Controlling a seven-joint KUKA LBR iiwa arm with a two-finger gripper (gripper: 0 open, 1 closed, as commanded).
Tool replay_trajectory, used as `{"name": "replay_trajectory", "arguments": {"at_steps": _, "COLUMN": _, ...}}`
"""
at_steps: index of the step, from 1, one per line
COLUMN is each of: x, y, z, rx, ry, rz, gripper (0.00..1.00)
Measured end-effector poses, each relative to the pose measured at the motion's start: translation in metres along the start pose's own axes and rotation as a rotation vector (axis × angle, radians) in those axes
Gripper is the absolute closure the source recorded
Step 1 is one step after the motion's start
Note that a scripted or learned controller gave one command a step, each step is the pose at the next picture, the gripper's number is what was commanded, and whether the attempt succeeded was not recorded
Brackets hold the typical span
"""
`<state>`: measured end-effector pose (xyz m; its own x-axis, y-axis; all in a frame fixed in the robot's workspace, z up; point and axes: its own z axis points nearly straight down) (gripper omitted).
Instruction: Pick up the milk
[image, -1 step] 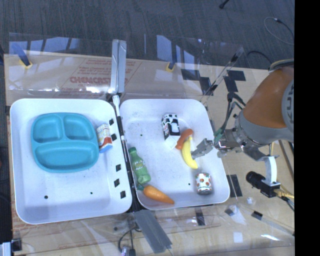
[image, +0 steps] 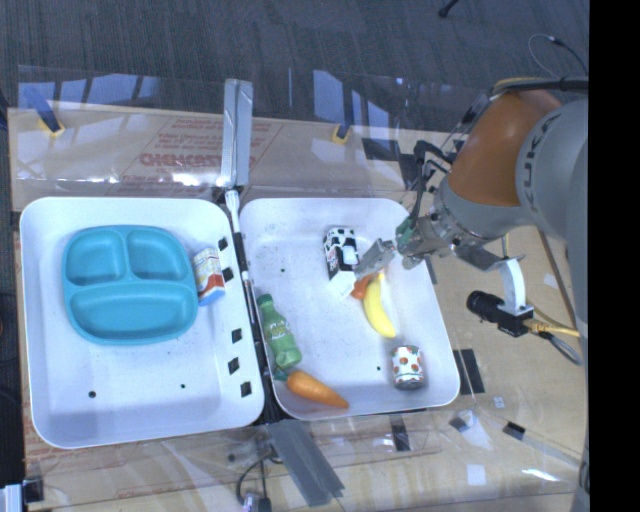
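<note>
So my pincer (image: 375, 258) was hanging over the right bin (image: 300, 215), tips angled down and to the left. Couldn't tell if it was open or closed from this angle, honestly. The milk (image: 341, 249), that little cow-spotted carton, sat just left of the tips, close enough to nearly touch but not between them as far as I could see. Its long axis ran roughly up-down in the view, so across my approach line. Right under the tips was a banana (image: 379, 308) with something small and orange (image: 359, 289) beside it. My guess: a short nudge left was all I needed.
</note>
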<state>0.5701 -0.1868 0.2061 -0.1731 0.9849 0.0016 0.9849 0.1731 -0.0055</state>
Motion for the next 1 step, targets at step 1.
{"name": "replay_trajectory", "arguments": {"at_steps": 1, "x": 0.0187, "y": 0.0768, "z": 0.0673, "rx": 0.000, "ry": 0.000, "rz": -0.099, "gripper": 0.00}}
